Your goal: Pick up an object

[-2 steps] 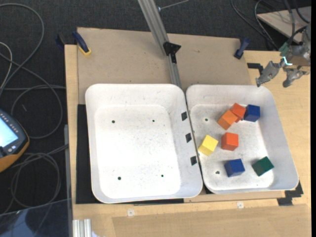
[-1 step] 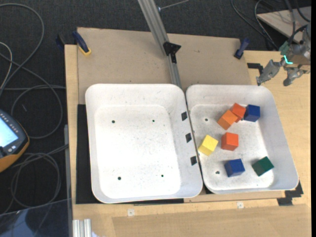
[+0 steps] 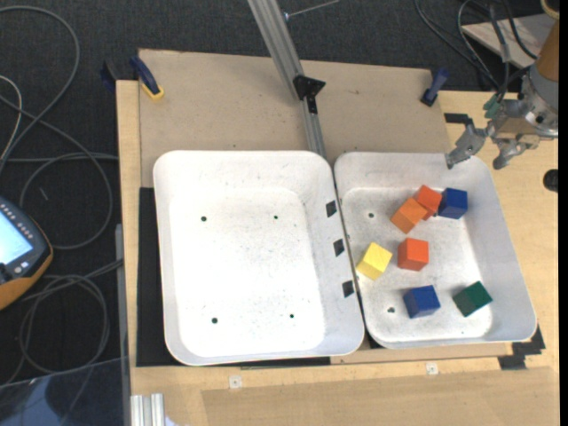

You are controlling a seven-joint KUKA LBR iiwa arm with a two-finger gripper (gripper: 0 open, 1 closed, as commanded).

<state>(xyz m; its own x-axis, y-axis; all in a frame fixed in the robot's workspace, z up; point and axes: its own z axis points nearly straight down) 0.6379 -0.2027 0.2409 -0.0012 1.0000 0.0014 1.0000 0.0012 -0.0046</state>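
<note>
Seven blocks lie in the right bin [image 3: 506, 264]; the tool [image 3: 482, 152], fingers spread and holding nothing, hovers at its upper edge. It is best to descend on the green block [image 3: 472, 298], which stands apart from the others.

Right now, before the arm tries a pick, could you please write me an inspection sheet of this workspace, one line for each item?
Surface: wooden bench bearing two white bins side by side, left bin and right bin.
Job's things: all in the right bin: two blue cubes, three orange cubes, yellow cube, green cube.
Clutter: blue clamps on the bench's far edge.
Grippers: gripper hovers open above the right bin's far right corner; nothing between its fingers.
Cables: black cables loop on the floor at left; more at top right.
Surroundings: dark carpet, slanted metal pole, handheld device at left.
</note>
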